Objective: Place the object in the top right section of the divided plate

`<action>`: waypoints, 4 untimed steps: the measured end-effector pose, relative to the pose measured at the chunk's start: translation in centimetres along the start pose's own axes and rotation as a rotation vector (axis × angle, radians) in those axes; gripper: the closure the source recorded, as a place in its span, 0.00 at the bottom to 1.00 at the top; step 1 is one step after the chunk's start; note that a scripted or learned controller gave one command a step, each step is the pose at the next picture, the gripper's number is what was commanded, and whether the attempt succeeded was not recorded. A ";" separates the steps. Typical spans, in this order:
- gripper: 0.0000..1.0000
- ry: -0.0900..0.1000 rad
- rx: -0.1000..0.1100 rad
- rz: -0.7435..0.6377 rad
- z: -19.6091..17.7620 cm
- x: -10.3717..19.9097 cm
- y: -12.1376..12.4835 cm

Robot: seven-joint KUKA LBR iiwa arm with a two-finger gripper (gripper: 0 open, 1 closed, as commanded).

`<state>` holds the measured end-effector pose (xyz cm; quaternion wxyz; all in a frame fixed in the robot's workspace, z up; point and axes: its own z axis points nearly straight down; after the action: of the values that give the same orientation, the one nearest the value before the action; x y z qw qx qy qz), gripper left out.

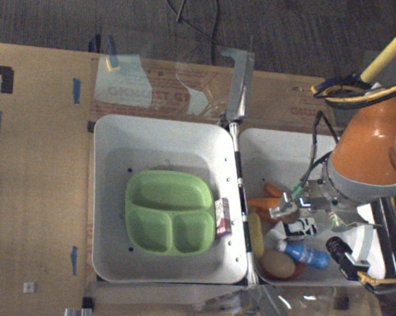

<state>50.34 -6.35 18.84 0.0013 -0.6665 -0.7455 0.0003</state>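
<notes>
The grey arm (pixel 362 172), with its orange band (pixel 371 145) above the wrist, is extended in from the right edge of the bench. The hand (pixel 291 209) is lowered near the bench's right front corner, pointing leftward.

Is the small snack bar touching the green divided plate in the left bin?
Touching: the camera view shows the snack bar lying against the green plate's right rim, no gap visible.
</notes>
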 end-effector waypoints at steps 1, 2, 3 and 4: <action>1.00 0.000 0.000 -0.244 0.4 4.8 -1.9; 1.00 -0.002 -0.003 -0.254 -4.4 9.9 -1.3; 1.00 -0.003 -0.004 -0.391 0.4 9.4 3.6; 1.00 -0.002 -0.002 -0.578 -3.1 10.9 0.4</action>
<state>49.51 4.52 21.98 0.0002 -0.4264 -0.9045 -0.0002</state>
